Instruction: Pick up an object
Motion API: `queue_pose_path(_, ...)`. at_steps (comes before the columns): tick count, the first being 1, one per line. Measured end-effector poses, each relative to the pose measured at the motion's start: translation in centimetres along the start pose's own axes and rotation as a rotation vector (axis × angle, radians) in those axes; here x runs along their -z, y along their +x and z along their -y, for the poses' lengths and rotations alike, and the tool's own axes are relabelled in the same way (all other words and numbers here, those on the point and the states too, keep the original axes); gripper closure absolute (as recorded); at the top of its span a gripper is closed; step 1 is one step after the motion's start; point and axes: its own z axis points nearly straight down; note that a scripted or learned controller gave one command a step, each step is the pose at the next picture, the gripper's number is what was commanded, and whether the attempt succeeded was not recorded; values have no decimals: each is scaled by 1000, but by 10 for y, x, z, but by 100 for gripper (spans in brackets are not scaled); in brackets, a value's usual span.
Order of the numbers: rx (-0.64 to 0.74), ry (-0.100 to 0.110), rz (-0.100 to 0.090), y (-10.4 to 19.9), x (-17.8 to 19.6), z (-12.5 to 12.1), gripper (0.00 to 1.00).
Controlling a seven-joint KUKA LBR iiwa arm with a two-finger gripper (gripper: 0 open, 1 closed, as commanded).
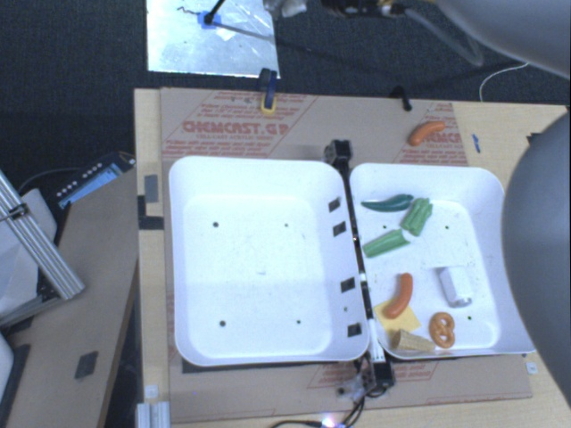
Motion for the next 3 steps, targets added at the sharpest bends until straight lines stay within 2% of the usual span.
queue_pose_path(1, 1, 1, 0, 0, -1, 0, 0)
queue_pose_path(2, 6, -2, 0, 0, 11, 0, 100)
queue_pose_path(3, 7, -1, 0, 0, 11, 0, 0)
